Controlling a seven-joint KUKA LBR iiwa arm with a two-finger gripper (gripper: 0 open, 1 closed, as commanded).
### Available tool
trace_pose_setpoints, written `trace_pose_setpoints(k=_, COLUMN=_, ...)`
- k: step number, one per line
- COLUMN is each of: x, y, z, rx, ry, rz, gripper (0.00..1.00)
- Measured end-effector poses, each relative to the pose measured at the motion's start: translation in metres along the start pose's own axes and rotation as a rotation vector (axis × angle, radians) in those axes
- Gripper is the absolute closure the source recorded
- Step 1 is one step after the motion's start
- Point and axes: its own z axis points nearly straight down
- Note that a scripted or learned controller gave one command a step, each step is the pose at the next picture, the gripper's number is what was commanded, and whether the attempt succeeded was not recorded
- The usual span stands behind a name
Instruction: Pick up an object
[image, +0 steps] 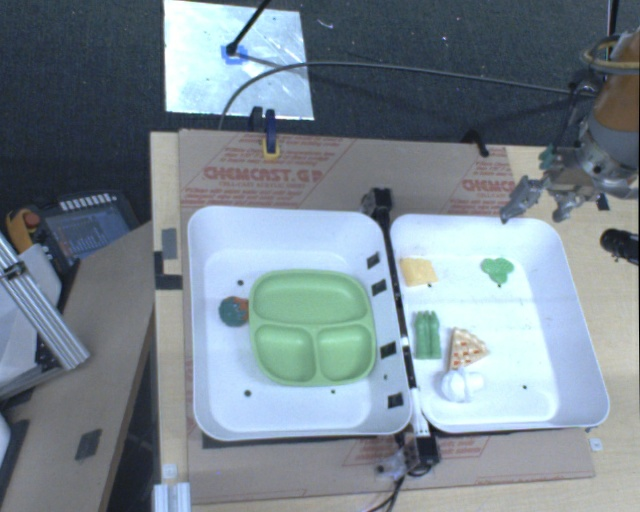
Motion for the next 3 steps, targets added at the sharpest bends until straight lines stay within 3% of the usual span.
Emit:
trace_pose_setpoints(k=1, x=0.001, y=0.002, z=-0.008, rx=-0.012, ry=-0.003, rz=-0.003, gripper=0.0)
trace_pose_setpoints(k=3, x=0.009, y=-0.002, z=0.082, rx=-0.01, ry=-0.002, rz=-0.005, gripper=0.0)
